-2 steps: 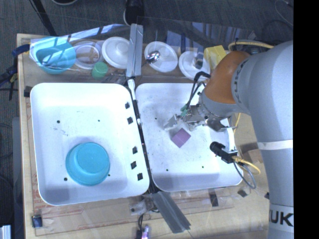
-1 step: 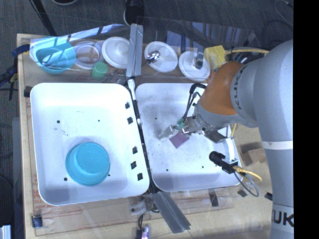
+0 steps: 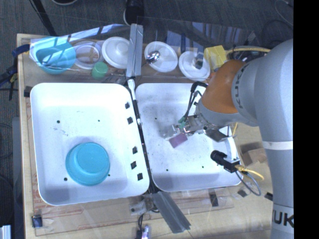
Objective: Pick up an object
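A small flat mauve block [image 3: 178, 141] lies tilted on the floor of the right bin [image 3: 164, 176], touching the tip of the gripper [image 3: 180, 129]; whether the gripper grips it I cannot tell. The left bin [image 3: 50, 98] holds a round blue bowl [image 3: 88, 163], upside down.

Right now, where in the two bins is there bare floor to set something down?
Left bin: the floor behind and right of the blue bowl. Right bin: the near-left floor, left of the purple block. Crowded: its right half, under the gripper and arm.
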